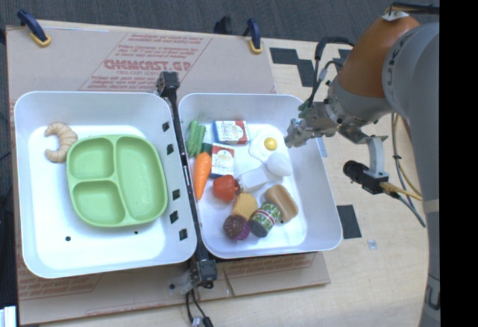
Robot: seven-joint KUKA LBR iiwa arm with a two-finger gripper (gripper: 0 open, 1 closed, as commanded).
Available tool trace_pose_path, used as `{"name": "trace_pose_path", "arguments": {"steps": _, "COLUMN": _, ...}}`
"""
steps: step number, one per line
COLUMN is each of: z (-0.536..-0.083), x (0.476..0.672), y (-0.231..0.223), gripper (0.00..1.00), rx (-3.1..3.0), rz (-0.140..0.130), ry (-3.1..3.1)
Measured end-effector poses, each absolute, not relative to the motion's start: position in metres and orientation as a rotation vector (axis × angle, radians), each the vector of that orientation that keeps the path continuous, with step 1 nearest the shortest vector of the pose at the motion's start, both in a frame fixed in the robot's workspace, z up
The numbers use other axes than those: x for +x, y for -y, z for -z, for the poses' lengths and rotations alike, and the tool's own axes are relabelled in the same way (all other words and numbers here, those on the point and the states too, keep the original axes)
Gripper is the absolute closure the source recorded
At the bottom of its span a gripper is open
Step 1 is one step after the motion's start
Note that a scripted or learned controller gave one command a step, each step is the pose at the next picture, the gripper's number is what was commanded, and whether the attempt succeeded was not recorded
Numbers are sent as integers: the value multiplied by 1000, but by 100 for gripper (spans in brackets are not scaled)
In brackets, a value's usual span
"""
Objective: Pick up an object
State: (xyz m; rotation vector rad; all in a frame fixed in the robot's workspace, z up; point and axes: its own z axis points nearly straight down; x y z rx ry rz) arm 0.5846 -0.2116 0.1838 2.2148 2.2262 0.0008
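Note:
The right bin (321,202) holds several toy foods: a carrot (200,175), green pods (196,137), two small cartons (230,131), a fried egg (265,146), a white egg (278,164), a tomato (225,187), corn (244,206), a bread roll (282,200), a can (263,219) and a purple fruit (235,227). My gripper (295,135) hangs over the bin's upper right part, just right of the fried egg. I see nothing held in it.
The left bin (30,228) holds a green divided plate (117,180) and a croissant (60,140). A black divider (179,161) with clips runs between the bins. Cables and a black fitting (366,175) hang beside the arm at the right.

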Motion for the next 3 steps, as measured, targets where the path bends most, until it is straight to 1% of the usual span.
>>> {"name": "trace_pose_path", "arguments": {"steps": 1, "z": -183, "x": 584, "y": 211, "gripper": 0, "rx": 2216, "rz": 1, "ry": -2228}}
{"name": "trace_pose_path", "arguments": {"steps": 2, "z": -96, "x": 639, "y": 193, "gripper": 0, "rx": 2210, "rz": -3, "ry": -2225}}
{"name": "trace_pose_path", "arguments": {"steps": 3, "z": -108, "x": 640, "y": 191, "gripper": 100, "rx": 2205, "rz": -9, "ry": -2231}}
